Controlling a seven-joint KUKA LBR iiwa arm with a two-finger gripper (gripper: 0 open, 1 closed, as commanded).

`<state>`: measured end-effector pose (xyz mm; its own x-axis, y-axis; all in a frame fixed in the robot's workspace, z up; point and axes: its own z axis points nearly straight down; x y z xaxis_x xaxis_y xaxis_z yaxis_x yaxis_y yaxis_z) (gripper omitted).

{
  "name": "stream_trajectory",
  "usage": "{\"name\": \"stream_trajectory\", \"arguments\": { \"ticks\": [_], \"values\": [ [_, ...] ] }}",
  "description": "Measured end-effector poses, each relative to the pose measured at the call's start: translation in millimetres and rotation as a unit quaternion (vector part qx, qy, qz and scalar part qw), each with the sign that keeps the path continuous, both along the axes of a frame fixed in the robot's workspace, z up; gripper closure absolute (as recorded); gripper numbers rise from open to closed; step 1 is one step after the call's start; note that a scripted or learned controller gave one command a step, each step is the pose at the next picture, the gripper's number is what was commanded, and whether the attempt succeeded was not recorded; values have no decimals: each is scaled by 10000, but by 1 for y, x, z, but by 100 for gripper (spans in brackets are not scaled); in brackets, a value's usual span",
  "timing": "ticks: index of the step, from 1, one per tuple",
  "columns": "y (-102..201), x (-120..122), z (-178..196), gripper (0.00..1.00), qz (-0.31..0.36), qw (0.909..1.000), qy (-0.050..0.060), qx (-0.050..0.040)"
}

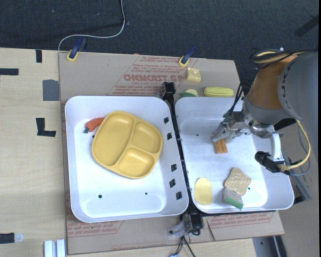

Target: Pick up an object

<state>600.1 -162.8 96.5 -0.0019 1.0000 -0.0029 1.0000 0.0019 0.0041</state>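
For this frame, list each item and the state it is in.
yellow divided plate: flat in the left bin, upright.
orange carrot: beside the plate's upper left edge.
pincer: low in the right bin over the orange block.
sponge: lying loose.
yellow oval piece: lying flat.

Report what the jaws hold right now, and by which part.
Cannot be told for certain. The gripper sits directly over the upper end of a small orange-brown block in the right bin, but the view doesn't show the block between the jaws.
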Motion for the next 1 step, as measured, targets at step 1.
{"name": "stream_trajectory", "arguments": {
  "ticks": [1],
  "values": [
    [89, 24, 94, 100, 46, 10000, -29, 26]
  ]
}}
